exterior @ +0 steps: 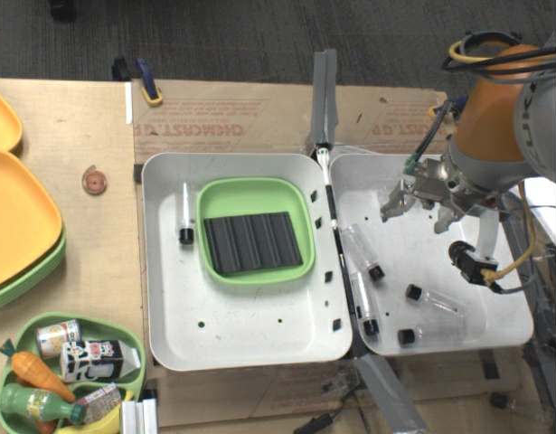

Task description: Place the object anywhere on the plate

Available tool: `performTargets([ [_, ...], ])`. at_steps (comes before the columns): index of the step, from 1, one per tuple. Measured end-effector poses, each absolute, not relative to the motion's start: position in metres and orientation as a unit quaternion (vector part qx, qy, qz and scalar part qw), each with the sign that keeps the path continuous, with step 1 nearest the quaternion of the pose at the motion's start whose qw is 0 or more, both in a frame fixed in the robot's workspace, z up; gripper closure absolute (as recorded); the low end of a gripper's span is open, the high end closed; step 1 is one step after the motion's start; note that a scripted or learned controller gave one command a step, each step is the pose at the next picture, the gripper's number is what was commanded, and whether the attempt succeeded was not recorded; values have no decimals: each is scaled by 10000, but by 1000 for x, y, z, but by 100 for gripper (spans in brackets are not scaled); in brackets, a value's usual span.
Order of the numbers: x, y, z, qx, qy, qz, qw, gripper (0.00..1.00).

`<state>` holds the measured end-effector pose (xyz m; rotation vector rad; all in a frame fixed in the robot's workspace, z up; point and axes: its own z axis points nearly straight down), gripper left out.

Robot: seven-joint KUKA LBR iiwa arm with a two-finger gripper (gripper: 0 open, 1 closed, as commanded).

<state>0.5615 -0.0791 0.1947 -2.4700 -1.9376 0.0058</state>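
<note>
A green plate (pixel 253 189) lies in the left bin (pixel 169 324), and a dark ridged slab (pixel 254 242) rests on it. Left of the plate lies a clear tube with a black cap (pixel 185 217). My gripper (pixel 417 213) hovers over the upper part of the right bin (pixel 494 328), open, with nothing between its spread fingers. Below it in that bin lie several clear black-capped tubes, among them one (pixel 361 253) near the bin's left wall, one (pixel 362 304) lower down and one (pixel 431 299) toward the right.
A loose black cap (pixel 405 336) sits near the right bin's front wall. Yellow plates (pixel 15 215) and a green bowl of toy food (pixel 65 369) stand on the bench to the left. A black cable (pixel 472 265) hangs from the wrist.
</note>
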Motion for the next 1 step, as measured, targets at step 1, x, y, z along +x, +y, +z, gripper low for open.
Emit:
performTargets([
  [1,570,-21,190,-8267,-5626,22,6,0],
])
